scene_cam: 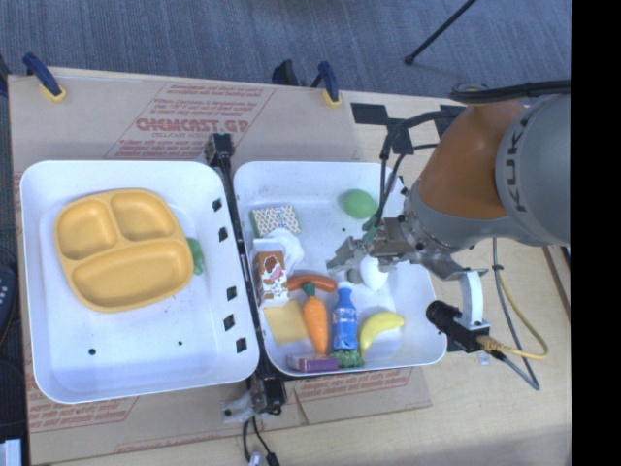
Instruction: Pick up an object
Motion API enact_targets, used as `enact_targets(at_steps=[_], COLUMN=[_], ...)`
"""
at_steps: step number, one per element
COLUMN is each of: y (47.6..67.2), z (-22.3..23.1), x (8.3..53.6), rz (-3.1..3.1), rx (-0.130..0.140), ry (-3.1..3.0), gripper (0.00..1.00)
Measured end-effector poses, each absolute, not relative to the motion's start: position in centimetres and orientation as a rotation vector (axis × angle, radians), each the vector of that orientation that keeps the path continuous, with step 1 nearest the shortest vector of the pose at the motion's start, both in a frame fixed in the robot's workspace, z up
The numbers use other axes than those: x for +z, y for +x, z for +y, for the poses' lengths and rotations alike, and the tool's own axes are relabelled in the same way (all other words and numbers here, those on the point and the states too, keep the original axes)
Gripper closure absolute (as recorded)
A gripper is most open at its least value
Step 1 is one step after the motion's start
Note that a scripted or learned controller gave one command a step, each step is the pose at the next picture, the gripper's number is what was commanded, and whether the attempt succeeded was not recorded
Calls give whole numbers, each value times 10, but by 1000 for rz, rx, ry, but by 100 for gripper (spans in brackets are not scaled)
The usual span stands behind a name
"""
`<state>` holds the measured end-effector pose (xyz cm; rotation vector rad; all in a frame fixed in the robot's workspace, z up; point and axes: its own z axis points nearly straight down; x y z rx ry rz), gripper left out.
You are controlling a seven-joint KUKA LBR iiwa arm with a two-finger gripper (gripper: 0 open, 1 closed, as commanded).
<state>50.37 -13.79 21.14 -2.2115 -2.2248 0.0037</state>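
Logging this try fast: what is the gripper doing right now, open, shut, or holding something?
Gripper: low in the right bin, against a white object; whether it is open, shut or gripping cannot be told.

Tray [124, 250] in left bin [39, 289]; carrot [316, 324] right bin [310, 178].

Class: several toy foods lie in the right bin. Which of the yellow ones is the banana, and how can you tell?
The banana is the curved yellow piece right of the blue bottle. The other yellow item, the cheese wedge, is flat and blocky, left of the carrot.
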Motion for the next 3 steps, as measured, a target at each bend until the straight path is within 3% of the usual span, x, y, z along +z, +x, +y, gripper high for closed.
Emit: enact_targets(at_steps=[1,2,3], y=[520,500,500], z=[-104,-104,-106], x=[112,108,109], rz=[-2345,-2386,-2676], rx=[-9,-21,-14], ry=[-2120,-2096,-1727], gripper=[0,0,0])
